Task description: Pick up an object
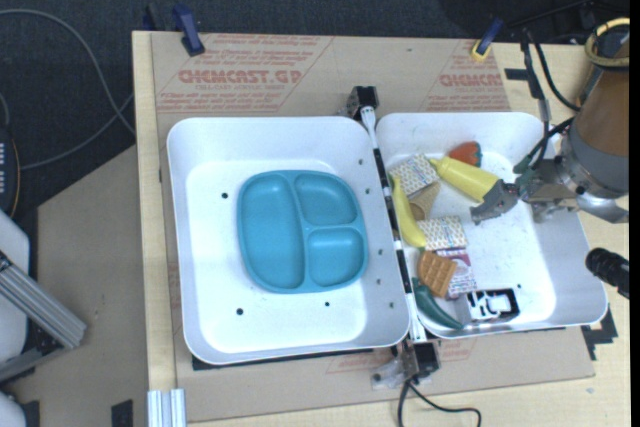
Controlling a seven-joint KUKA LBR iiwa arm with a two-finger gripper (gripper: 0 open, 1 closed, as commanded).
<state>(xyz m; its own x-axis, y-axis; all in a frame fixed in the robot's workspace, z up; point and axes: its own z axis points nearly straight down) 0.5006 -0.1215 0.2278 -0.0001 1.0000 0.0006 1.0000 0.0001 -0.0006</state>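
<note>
Sitting side by side on a board bench [300, 65], two shallow white bins take up the middle of the view. The left bin [200, 165] holds one thing: a smooth teal plate [300, 230] with rounded corners, moulded into three compartments, one long at the left and two smaller at the right.

The right bin [560, 275] holds a clutter pressed toward its left wall. A yellow bottle [465, 177], smooth and tapered, lies on its side near the top, with a small red-orange piece [465, 154] just behind it. A banana [405, 220] runs along the left wall. Two flat checkered packets lie near it, one [413, 177] above and one [440, 234] below. Lower down sit a waffle-textured tan block [436, 268], a small pink-and-white pack [462, 283], a curved dark-green piece [432, 307], and a black item with white markings [492, 303] too small to read.

The gripper [492, 205] hangs over the right bin, just right of the bottle's tip, its dark fingers parted and nothing between them.

Red print on the bench's board reads "CHEMCAST GP" [240, 75], repeated partly at the right. Blue clamps [187, 28] grip the board's far edge.
</note>
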